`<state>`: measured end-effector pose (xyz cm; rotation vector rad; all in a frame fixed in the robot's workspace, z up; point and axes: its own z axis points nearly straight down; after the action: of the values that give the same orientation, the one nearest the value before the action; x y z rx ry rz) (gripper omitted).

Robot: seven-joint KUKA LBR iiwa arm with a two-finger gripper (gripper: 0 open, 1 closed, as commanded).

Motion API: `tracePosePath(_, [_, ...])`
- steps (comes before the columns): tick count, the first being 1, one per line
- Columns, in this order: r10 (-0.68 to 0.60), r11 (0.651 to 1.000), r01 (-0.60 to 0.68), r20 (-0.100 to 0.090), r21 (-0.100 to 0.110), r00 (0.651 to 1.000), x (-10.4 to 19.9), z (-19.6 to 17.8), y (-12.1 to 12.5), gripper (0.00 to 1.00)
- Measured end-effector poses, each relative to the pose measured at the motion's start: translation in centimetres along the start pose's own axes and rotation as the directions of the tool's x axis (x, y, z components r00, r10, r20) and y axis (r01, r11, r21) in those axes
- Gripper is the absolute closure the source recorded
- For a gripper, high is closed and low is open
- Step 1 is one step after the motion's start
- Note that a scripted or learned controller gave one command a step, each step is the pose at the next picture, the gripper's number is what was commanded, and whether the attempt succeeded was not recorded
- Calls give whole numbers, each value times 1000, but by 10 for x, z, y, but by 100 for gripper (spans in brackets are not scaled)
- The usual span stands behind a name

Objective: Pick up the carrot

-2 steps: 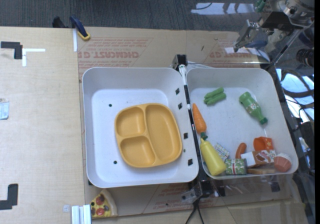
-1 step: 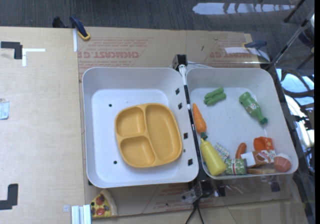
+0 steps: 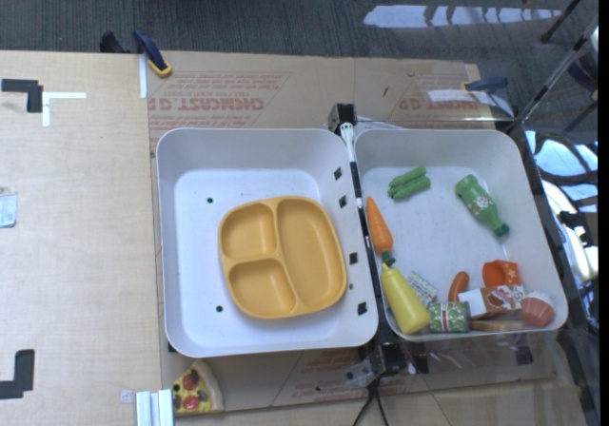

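An orange carrot (image 3: 379, 224) lies in the right bin (image 3: 519, 160), close against its left wall, pointing up and down the view. Just below it lies a yellow bottle (image 3: 402, 300).
The left bin (image 3: 181, 224) holds a yellow divided plate (image 3: 283, 256). In the right bin are a green pea pod (image 3: 409, 183), a green bottle (image 3: 481, 204) and, at its near edge, a cluster of small food items (image 3: 495, 300). A pizza slice toy (image 3: 193, 391) lies on the cardboard below the left bin.
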<state>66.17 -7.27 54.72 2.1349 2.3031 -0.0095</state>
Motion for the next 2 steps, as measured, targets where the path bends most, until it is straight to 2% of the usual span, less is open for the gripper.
tracePosePath(1, [0, 1000, 0, 0, 0, 1000, 0, 0, 0, 0])
tracePosePath(2, [-2, 1000, 2, 3, 1, 1000, 0, -7, 2, 100])
